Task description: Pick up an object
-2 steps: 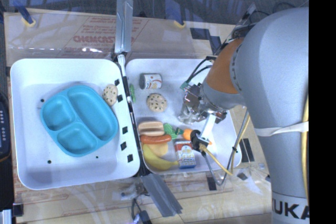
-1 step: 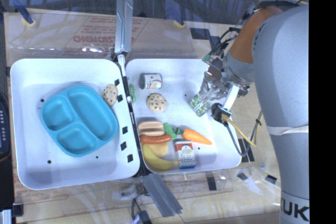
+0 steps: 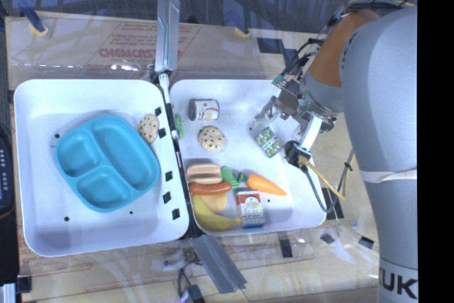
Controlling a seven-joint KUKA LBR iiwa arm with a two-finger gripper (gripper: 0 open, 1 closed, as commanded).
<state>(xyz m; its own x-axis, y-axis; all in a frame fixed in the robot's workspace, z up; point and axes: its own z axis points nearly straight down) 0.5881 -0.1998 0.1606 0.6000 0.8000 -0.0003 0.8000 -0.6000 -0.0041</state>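
Two shallow white bins: left bin (image 3: 28, 152) and right bin (image 3: 234, 92). One blue divided plate (image 3: 106, 163). Two cookies: one (image 3: 149, 128) in the left bin, one (image 3: 211, 139) in the right. One can (image 3: 204, 110), one hot dog (image 3: 207, 179), one carrot (image 3: 265, 185), one banana (image 3: 216, 218), one small carton (image 3: 249, 208).

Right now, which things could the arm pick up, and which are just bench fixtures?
Could be picked:
can
two cookies
hot dog
carrot
banana
small carton
blue divided plate

Fixtures:
left bin
right bin
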